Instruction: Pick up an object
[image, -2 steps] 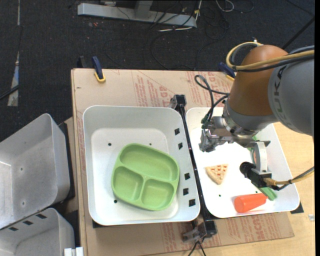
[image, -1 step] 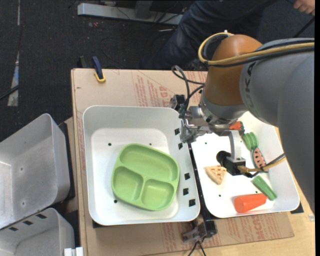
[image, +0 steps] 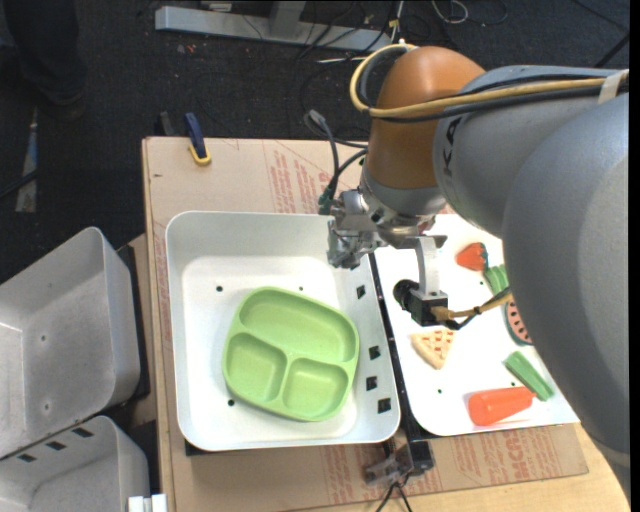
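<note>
Hovering gripper: over left bin's right wall; grip cannot be told.
Plate: pale green, three compartments, laid flat.

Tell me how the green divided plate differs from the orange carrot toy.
The plate is light green; the carrot is orange. The plate is far larger, rounded, with three compartments; the carrot is a short tapered stick. The plate lies in the view's left bin, the carrot in the right bin. Both lie flat on a white bin floor.
</note>
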